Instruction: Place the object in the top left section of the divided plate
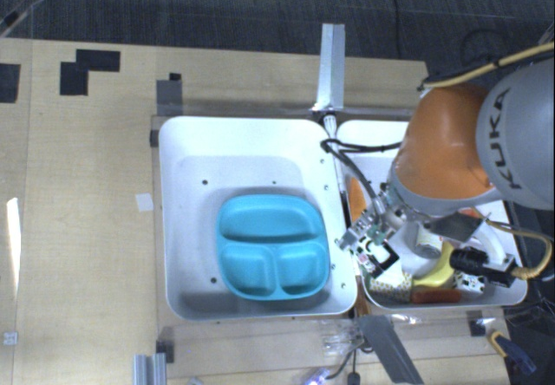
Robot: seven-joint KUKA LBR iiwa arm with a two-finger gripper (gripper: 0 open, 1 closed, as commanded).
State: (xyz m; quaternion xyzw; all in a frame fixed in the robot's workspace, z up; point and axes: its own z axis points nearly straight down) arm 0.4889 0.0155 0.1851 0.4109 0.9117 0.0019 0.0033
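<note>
A light blue divided plate lies in the left bin, with one long section at the back and two smaller ones at the front; nothing lies in it. My gripper is down in the right bin, near that bin's left wall, under the orange-banded wrist. Just right of it lie a yellow banana-shaped piece, a red-brown piece and a pale speckled piece. The wrist hides much of that bin.
A narrow orange item lies along the right bin's left wall. Black cables loop over the divider between the bins. A metal post stands behind the bins.
</note>
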